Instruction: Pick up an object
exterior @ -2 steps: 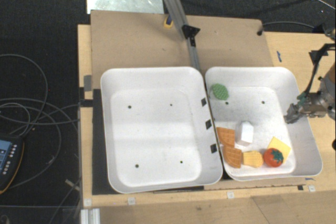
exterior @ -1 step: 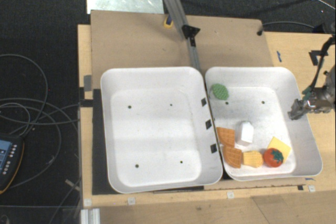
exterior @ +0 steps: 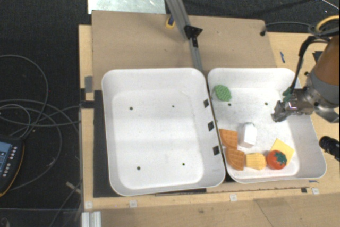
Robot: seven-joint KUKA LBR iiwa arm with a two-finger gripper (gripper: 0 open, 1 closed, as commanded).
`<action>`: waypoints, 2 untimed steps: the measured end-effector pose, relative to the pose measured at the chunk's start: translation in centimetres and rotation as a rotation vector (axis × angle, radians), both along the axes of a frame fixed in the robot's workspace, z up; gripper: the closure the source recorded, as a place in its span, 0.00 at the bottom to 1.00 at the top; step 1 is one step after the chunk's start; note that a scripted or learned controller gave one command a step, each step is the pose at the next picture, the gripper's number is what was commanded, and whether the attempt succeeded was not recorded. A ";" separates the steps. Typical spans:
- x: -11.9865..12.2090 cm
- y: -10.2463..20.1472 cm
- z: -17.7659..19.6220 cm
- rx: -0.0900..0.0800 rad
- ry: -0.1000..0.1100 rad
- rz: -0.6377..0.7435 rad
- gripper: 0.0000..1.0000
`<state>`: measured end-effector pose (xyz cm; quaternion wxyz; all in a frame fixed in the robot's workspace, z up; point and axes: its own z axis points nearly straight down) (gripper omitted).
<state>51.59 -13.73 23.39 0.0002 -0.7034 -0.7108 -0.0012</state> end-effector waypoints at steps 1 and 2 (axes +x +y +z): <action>1.5 5.8 -0.9 0.000 0.000 0.000 1.00; 2.1 11.4 -1.6 0.001 0.001 0.000 1.00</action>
